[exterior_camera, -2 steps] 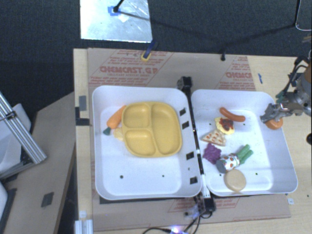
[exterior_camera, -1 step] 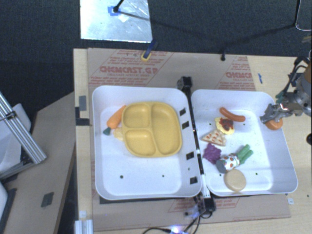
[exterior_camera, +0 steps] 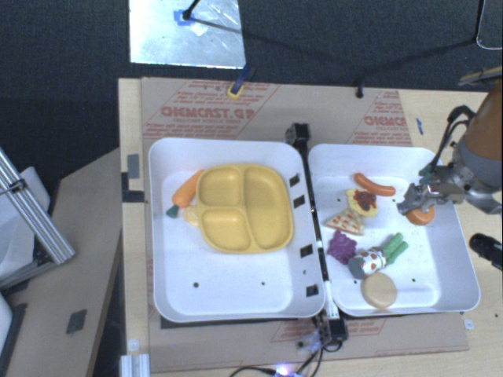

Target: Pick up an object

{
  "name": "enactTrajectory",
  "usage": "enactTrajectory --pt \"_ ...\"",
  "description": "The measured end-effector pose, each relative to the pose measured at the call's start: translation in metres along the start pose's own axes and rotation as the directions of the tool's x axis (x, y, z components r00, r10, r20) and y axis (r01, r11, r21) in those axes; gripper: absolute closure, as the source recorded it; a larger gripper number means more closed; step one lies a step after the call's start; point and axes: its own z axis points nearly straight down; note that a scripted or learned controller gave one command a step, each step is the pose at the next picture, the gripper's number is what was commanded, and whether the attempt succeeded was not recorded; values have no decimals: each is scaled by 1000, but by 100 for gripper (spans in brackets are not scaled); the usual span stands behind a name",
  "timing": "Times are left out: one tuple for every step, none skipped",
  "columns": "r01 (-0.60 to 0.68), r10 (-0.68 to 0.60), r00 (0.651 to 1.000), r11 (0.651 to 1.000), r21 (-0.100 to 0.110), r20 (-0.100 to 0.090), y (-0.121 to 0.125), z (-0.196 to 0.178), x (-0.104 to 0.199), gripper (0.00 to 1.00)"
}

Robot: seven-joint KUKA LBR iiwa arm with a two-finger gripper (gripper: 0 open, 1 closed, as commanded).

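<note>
Place: a robotics lab, a test cell built around my reach.
Bench point(exterior_camera: 134, 234): bare wood, topped with printed protective board point(exterior_camera: 208, 110) under my two white bins point(exterior_camera: 236, 309).
Contents: toy food only, a plastic carrot point(exterior_camera: 187, 188), sausage point(exterior_camera: 374, 184), pizza slice point(exterior_camera: 346, 221) and a yellow divided plate point(exterior_camera: 240, 208) (nothing anyone would eat).
Surroundings: dark carpet floor point(exterior_camera: 63, 61), aluminium framing point(exterior_camera: 31, 214) at the left, loose cables point(exterior_camera: 424, 53), a taped metal sheet point(exterior_camera: 186, 20).
</note>
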Motion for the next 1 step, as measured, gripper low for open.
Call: enactTrajectory --pt "1 -1 1000 1000 -2 0 -14 -11 54 100"
